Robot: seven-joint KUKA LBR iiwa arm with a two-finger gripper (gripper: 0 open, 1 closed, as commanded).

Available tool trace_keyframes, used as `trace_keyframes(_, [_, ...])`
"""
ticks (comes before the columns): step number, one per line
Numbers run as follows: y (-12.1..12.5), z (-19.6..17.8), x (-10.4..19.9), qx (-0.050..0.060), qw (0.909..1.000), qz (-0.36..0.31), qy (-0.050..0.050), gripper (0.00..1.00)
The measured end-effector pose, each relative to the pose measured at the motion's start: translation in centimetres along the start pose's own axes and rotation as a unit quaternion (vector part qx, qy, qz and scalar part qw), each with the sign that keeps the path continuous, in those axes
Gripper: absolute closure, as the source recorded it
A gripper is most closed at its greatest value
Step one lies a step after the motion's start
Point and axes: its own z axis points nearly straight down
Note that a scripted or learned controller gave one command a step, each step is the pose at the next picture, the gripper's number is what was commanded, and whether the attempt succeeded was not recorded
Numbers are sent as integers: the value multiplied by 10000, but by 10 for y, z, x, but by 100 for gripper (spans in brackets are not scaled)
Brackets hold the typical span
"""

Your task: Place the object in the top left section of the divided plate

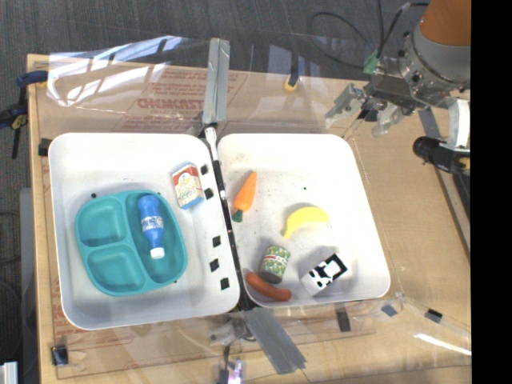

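Note:
The teal divided plate (102, 264) lies in the left bin (64, 166). A blue bottle (150, 225) lies in the plate's long right section, and the top left section (99, 223) shows bare teal. A small white and red carton (186, 186) stands just off the plate's upper right rim. My gripper (362, 117) hangs over the bench beyond the far right corner of the right bin (352, 174), well away from the plate. It is open with nothing between its fingers.
In the right bin lie a carrot (245, 193), a banana (306, 218), a green can (274, 263), a red sausage (268, 287) and a black and white block (324, 272). A grey divider rail (214, 78) runs between the bins at the back.

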Motion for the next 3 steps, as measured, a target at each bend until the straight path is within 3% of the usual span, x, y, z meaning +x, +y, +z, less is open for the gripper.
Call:
trace_keyframes(1, [4, 128, 16, 24, 9964, 847, -1, 0])
trace_keyframes(2, [4, 118, 16, 36, 9966, 828, -7, 100])
trace_keyframes(3, [-46, 295, -13, 9, 9982, 594, 7, 100])
